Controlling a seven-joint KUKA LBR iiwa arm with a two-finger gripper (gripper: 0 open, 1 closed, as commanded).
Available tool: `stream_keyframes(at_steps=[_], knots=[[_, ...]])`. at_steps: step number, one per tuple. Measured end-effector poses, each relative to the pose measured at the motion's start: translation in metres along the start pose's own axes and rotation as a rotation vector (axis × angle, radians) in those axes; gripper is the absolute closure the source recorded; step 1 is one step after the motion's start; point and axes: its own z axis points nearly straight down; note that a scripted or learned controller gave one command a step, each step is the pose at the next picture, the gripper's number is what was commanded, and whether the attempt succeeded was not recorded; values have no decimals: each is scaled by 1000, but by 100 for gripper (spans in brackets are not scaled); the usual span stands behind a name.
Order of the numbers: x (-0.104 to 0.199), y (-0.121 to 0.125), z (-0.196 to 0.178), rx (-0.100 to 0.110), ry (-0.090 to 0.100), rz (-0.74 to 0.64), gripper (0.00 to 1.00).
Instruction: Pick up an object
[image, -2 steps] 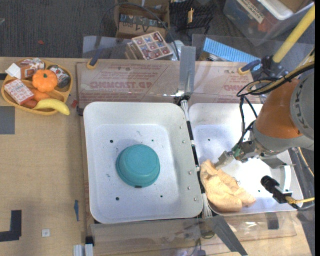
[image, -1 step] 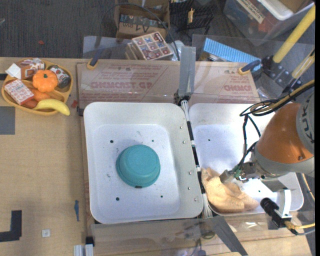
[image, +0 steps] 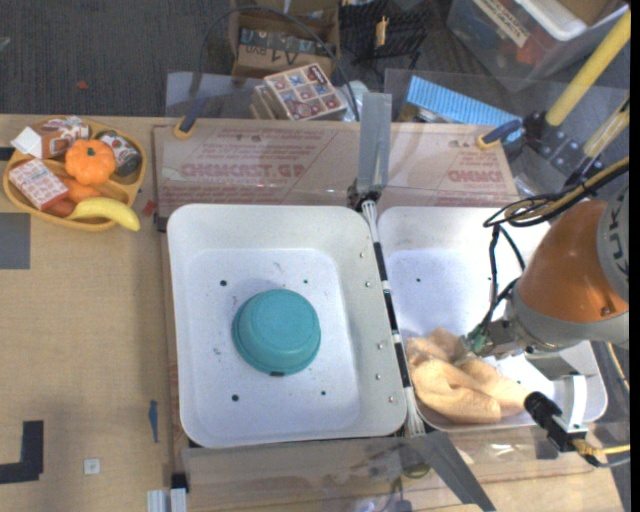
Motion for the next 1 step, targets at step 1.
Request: stream_keyframes(at_steps=[1], knots=[[0, 0, 0, 0, 0, 0, 0]])
